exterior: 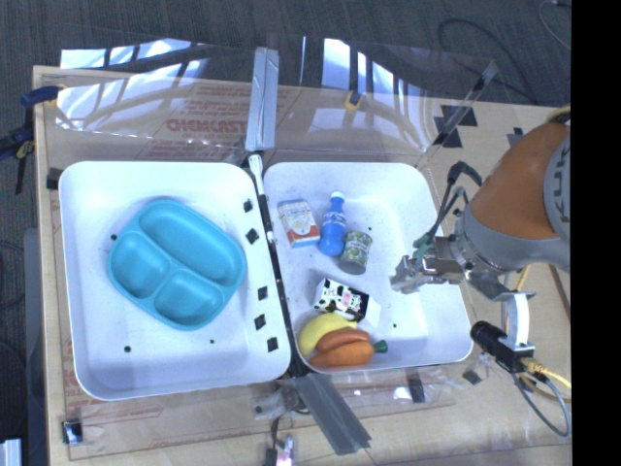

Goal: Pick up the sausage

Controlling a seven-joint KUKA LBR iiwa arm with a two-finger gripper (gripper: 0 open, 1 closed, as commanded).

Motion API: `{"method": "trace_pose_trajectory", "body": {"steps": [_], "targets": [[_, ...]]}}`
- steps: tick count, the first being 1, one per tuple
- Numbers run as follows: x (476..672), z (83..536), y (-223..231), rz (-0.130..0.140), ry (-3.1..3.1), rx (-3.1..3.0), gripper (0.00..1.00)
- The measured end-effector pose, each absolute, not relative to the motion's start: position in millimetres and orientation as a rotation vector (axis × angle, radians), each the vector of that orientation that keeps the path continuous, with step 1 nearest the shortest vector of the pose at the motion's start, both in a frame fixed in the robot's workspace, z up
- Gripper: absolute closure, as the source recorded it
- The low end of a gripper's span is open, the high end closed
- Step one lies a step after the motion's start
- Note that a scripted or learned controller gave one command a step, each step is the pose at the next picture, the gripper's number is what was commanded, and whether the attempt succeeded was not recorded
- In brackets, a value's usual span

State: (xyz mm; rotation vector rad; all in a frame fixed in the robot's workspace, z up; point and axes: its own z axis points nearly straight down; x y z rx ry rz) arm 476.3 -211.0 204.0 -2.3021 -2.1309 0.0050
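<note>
Two white bins sit side by side on the bench. The left bin [87,348] holds a blue divided plate [177,262] at its centre, long axis running from 10 o'clock to 4 o'clock.

The right bin [408,187] holds the remaining items. The sausage [342,352], orange-brown, lies at the bin's 7 o'clock corner against the near wall, lengthwise along that wall. A banana [320,330] touches it on the 11 o'clock side. A small green item [382,346] sits at the sausage's 3 o'clock end. A black-and-white carton [342,300] lies just beyond the banana, at 12 o'clock from the sausage. Toward the bin's 11 o'clock area stand a small box [298,222], a blue bottle [335,226] and a green can [357,249], grouped close together.

The gripper [409,272] is over the right bin's 3 o'clock side, well apart from the sausage, at about 2 o'clock from it. Finger spacing cannot be determined at this resolution. Nothing is seen between the fingers.
</note>
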Motion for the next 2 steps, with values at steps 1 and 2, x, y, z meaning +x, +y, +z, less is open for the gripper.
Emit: {"method": "trace_pose_trajectory", "body": {"steps": [1,2], "targets": [[476.6,126.4,-206.9,0.004,-2.034,-2.388,1.00],[580.8,200.0,-203.3,0.000,-2.377,-2.053,1.00]]}}
